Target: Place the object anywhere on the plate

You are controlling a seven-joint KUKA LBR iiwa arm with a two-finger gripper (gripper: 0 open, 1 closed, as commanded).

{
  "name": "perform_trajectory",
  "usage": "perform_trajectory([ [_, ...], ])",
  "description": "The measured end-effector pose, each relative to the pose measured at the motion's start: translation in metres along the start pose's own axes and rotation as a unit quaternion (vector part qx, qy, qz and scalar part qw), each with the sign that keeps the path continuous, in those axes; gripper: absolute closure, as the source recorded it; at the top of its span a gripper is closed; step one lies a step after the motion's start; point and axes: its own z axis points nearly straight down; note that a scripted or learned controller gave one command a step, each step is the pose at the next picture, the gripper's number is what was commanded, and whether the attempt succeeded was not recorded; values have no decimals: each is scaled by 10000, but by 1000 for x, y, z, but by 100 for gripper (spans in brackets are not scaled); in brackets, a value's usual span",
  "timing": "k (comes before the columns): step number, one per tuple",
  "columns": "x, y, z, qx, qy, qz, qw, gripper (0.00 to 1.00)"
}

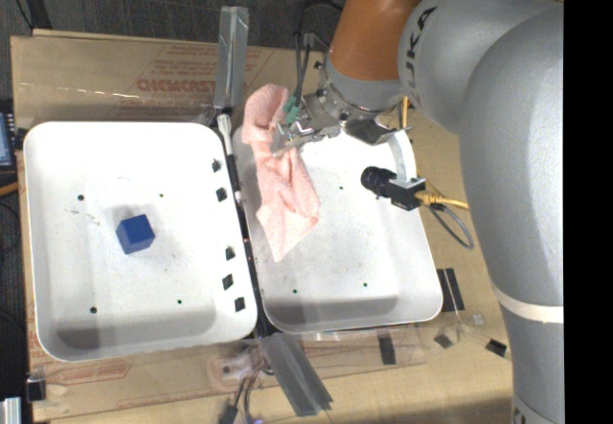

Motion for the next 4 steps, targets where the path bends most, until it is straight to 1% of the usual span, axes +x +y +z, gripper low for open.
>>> perform_trajectory([
  [1, 3, 1, 12, -1, -1, -43, 10000, 100],
  [2, 58, 6, 4, 0, -5, -2054, 9787, 100],
  [3, 105, 13, -1, 3, -7, -3974, 9177, 100],
  [4, 154, 12, 6, -4, -15, -5732, 8194, 100],
])
